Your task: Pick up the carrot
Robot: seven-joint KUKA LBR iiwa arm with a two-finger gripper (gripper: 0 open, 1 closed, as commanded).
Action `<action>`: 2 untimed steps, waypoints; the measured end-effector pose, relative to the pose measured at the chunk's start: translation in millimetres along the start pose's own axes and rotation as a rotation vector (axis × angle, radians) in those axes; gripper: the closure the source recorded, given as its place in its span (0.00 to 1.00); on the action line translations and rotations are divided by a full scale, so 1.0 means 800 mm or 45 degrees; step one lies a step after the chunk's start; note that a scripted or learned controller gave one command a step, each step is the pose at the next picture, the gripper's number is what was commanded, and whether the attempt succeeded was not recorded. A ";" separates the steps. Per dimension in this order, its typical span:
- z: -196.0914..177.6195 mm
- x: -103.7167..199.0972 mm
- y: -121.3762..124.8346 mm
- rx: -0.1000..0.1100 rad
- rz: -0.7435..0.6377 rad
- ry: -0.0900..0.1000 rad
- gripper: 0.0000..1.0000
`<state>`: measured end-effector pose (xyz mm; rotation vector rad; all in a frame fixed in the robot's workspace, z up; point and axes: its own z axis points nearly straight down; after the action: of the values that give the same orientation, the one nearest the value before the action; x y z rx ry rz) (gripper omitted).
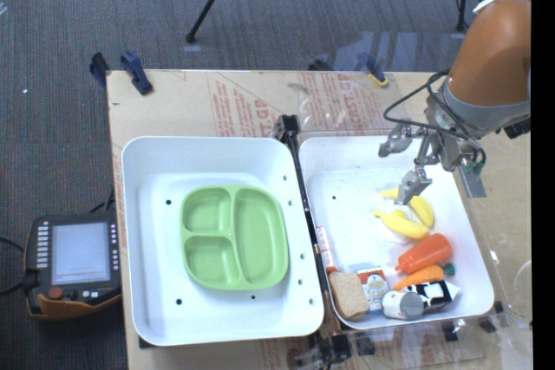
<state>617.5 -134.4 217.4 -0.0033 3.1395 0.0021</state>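
**Gripper over right bin, carrot not held**

Left white bin (139, 186): a green three-compartment plastic plate (234, 236) lies at its centre. Right white bin (347, 156): a slice of brown bread (349, 295) at the near left corner, yellow bananas (406, 219) mid-bin, the orange carrot (420, 276) near right, just beyond a white bottle (401, 305). Two-finger gripper (408, 165) hangs over the bin's far side, fingers apart, nothing between them, well apart from the carrot.

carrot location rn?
In the camera view the carrot lies in the right bin, near its front right corner, just below the orange bottle and well in front of the gripper.
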 end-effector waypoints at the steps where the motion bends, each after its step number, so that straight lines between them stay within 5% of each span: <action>1: 0.156 0.087 -0.005 0.000 -0.129 -0.008 0.00; 2: 0.161 0.161 0.016 0.001 -0.177 -0.004 0.00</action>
<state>489.0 -121.3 88.4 -0.2207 3.1286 0.0003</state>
